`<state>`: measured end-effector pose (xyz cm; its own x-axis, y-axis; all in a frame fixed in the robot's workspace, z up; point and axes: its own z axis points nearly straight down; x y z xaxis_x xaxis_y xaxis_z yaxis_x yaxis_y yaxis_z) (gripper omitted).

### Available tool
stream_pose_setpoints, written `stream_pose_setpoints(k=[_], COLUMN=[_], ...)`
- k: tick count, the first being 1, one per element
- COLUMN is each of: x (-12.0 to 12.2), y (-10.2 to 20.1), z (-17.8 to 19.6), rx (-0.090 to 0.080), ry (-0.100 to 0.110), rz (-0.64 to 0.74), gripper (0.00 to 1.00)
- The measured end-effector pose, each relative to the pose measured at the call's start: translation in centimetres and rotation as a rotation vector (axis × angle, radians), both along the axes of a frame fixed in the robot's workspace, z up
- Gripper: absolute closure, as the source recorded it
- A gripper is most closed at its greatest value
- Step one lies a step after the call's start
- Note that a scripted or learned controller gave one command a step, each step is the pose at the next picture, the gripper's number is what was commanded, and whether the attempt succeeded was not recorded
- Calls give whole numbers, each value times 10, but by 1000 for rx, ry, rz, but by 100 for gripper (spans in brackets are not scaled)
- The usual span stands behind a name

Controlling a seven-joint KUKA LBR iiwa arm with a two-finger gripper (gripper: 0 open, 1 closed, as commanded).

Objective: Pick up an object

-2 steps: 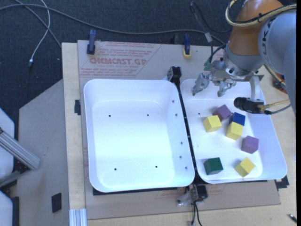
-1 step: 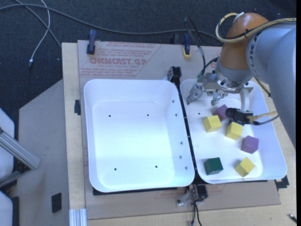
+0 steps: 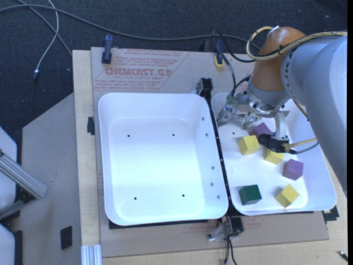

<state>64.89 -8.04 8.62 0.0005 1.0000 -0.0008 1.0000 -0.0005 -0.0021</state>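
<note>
While my claw (image 3: pixel 251 117) hangs low in right bin (image 3: pixel 325 195), grip state unclear, purple block (image 3: pixel 260 130) beside it, yellow block (image 3: pixel 248 144) near.

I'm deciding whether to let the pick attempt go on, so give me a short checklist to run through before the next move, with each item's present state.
1. Targets present: ok. Three yellow cubes, two purple cubes and a dark green cube lie in the right white bin.
2. Two-finger gripper over that bin: ok, at its far end.
3. Object between the fingers: cannot tell; the wrist hides them.
4. Nearest cubes apart: not ok; a purple cube sits partly under the wrist beside a yellow one.
5. Left white bin not in the way: ok.
</note>
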Motion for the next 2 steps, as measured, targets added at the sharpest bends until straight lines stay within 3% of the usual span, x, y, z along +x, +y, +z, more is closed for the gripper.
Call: stream_pose_setpoints(k=[1,2], x=[1,0], y=[1,-3], z=[12,55], rx=[1,1], ry=[-3,-5], rz=[1,0], gripper=[100,100])
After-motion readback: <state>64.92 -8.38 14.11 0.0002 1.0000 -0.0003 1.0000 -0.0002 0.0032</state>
